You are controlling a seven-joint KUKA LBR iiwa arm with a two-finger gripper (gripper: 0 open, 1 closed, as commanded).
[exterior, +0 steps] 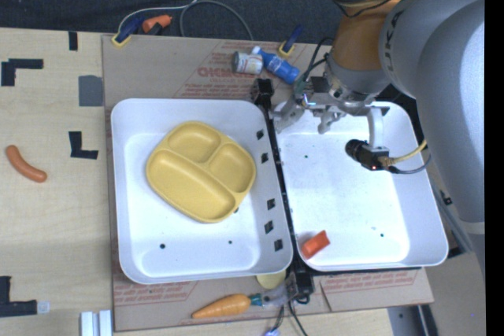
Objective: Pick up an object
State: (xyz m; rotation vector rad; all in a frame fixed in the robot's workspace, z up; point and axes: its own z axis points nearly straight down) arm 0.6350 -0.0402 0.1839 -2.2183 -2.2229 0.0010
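Gripper (331,112) hangs over the far edge of the right bin (417,193), just under the orange band (364,27) of the arm; from this slant I cannot tell how it is set, and nothing shows in its grasp.

Taking the right bin as the landmark and going from near to far: at its near left corner, outside the rim, a toy carrot (220,306) lies on the cardboard (157,75) covering the worktop. Inside the bin, close to its near wall and left of middle, lies a small orange piece (314,243), the likeliest thing to pick, since it lies alone on the flat floor. The wall beside it leaves little room on the near side, so a descent from the open middle looks safer. That middle is bare and gives the arm free travel.

Left of the bin, touching it along the divider, the left bin (130,248) holds a yellow divided plate (201,170), wide and shallow, awkward for two fingers. Beyond the bin's far left corner, a blue-and-white bottle (266,63) rests on the cardboard.
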